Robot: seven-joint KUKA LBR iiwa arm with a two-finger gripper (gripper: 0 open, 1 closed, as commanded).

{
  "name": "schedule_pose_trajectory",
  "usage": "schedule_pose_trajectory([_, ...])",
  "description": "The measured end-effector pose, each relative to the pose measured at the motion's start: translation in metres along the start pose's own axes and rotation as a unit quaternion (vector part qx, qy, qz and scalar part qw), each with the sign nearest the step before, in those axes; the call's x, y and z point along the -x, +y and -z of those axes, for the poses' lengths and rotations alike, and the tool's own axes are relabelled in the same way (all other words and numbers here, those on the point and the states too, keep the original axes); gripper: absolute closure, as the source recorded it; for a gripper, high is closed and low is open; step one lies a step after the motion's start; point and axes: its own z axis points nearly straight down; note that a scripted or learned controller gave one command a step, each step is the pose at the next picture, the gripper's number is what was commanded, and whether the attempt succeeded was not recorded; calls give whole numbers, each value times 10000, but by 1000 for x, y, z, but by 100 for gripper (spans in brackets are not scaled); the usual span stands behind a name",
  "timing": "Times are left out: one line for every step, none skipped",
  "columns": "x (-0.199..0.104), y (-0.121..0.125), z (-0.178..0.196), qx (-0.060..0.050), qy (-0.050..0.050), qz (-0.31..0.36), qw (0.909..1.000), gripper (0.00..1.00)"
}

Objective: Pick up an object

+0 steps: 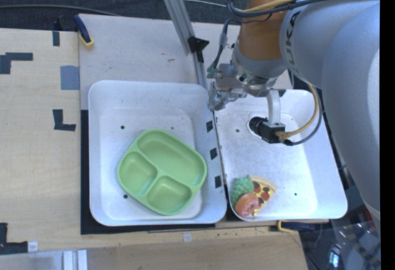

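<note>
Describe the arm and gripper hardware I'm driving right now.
The arm has bulky, rounded light-grey links with an orange band above the wrist. Black cables loop over that band. Below sits a small metallic gripper, with a yellowish hose curving to a black fitting.

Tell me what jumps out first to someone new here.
The big grey arm with its orange band fills the upper right, its tool low over the divide between the bins. A green divided plate sits in the left bin; colourful toy food lies in the right bin's near-left corner.
</note>
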Motion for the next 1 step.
schedule_pose_trajectory([-56,-1,-13,-15,-4,0,10000,100])
